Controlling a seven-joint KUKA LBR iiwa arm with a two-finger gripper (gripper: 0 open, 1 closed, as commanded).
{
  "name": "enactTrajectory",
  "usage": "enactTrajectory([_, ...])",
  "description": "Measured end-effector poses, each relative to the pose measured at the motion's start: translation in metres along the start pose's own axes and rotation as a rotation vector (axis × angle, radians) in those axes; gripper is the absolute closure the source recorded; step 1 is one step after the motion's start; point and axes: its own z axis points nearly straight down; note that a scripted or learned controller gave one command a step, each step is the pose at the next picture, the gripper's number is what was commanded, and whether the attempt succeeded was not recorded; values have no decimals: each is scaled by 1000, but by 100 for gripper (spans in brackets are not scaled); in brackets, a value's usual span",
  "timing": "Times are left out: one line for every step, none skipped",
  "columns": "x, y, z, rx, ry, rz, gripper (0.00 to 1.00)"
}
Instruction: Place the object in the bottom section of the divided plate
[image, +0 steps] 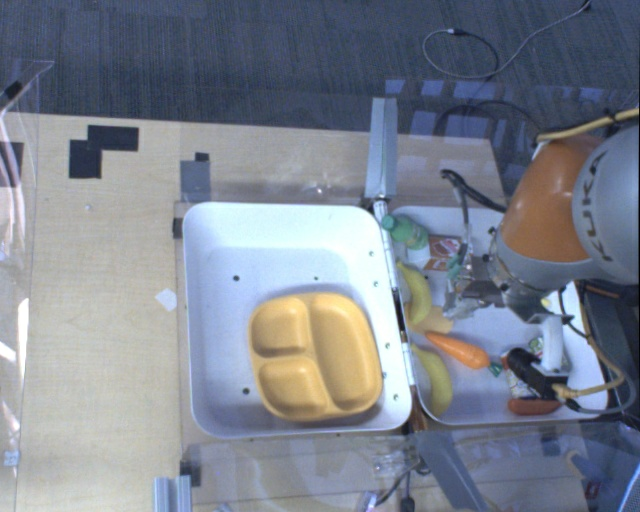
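A reddish sausage (530, 406) lies nearest the camera, along the front wall of the right bin (480, 392). A banana (437, 382) rests in that bin's near left corner. A carrot (460, 350) lies at a slant just behind the banana, its narrow end toward the wall between the bins.

In the left bin (220, 300), the yellow divided plate (315, 355) sits toward the near right corner. Its one large section faces the right bin, and two smaller sections lie on its left side. Which of the foods is the one to be moved cannot be told; all of them lie in the right bin, apart from the plate.

Farther back, the grey and orange arm (560, 220) reaches in from the right. It holds its gripper (465, 298) low over the middle of the right bin, just behind the carrot. A second banana (418, 290) lies beside it, along the bin's left wall. Whether the gripper is open or closed cannot be told from this angle.

Behind it, a small red and white packet (443, 250) and a green item (405, 232) lie in the far left corner of the right bin. Beyond the bins, the pale wooden bench (100, 300) carries black tape marks (100, 150). A thin cable (460, 50) loops across the dark carpet at the back.
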Motion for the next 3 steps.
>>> enactTrajectory([36,-36,0,1,0,-268,100])
enactTrajectory([93,-38,0,2,0,-457,100])
enactTrajectory([171,-24,-16,1,1,-663,100])
